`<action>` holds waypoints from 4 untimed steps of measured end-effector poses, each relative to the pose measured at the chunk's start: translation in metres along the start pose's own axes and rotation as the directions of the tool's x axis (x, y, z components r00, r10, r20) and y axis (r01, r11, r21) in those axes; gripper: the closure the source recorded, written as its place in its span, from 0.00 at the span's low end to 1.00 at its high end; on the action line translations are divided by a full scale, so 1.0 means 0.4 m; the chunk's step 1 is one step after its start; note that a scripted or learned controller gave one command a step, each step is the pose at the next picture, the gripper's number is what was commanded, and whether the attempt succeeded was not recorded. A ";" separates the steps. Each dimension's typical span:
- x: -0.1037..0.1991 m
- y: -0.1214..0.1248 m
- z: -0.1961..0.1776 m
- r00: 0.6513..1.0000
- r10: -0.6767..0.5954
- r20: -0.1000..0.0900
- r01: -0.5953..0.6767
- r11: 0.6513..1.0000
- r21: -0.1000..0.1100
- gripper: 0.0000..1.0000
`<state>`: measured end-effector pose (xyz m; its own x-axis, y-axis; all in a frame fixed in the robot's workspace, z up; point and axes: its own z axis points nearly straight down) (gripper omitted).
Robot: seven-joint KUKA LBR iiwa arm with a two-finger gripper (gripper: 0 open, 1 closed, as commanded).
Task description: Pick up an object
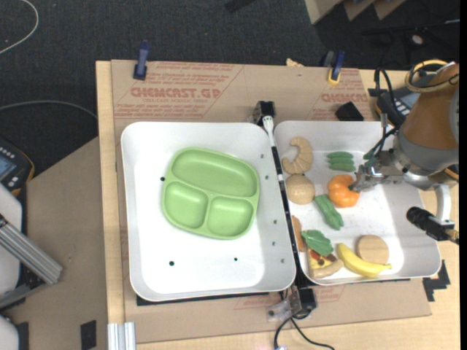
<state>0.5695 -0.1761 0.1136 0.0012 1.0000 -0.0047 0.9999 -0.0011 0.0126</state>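
Note:
The right bin [408, 133] holds several toy foods: a tan croissant [298, 154], a green bean pod [340, 160], an orange fruit [341, 192], a round beige bun [299, 189], a green pepper [329, 212], a yellow banana [360, 262], a round cookie [373, 248] and a pizza slice with a green leaf [319, 252]. The gripper [363, 175] reaches in from the right and sits low at the orange fruit's upper right edge, touching or nearly touching it. Its tip is small and dark against the bin.
The left bin [142, 217] carries a green divided plate [210, 193]. The grey arm with its orange band [429, 122] hangs over the right bin's right side. A black cable and fitting [430, 223] lie at that bin's right edge. Blue clamps [141, 60] hold the cardboard at the back.

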 end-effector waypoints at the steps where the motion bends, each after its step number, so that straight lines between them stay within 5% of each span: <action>1: -0.105 0.210 0.054 1.000 -0.003 0.000 0.003 1.000 0.004 1.00; 4: -0.099 0.210 -0.028 1.000 -0.007 0.004 0.007 1.000 0.001 1.00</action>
<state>0.6533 -0.2158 0.1261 -0.0056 0.9999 -0.0091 0.9999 0.0057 0.0115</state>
